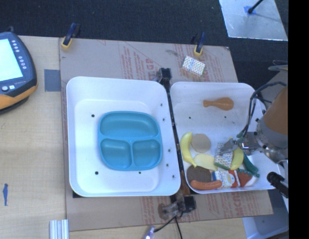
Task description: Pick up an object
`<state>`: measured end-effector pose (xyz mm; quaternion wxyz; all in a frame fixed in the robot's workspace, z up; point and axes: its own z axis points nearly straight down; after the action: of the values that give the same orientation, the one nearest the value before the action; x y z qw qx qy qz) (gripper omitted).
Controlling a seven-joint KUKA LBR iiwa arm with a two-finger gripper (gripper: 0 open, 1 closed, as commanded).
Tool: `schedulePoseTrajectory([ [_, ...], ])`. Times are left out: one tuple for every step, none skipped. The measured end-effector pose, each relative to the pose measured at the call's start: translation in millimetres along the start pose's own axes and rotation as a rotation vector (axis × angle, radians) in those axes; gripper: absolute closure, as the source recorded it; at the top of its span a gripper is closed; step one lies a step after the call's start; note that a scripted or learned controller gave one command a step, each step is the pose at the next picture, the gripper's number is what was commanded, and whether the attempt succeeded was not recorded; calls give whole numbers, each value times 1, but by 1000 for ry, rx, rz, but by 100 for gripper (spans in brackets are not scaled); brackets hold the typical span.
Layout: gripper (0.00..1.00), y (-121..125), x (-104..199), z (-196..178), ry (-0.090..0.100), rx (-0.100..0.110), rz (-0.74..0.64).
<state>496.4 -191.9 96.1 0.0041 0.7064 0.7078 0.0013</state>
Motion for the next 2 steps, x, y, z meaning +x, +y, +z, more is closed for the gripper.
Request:
schedulePoseTrajectory([
  [100,0,-1,-10,-2,3,-7],
  [100,57,76,-1,1,-4,-6],
])
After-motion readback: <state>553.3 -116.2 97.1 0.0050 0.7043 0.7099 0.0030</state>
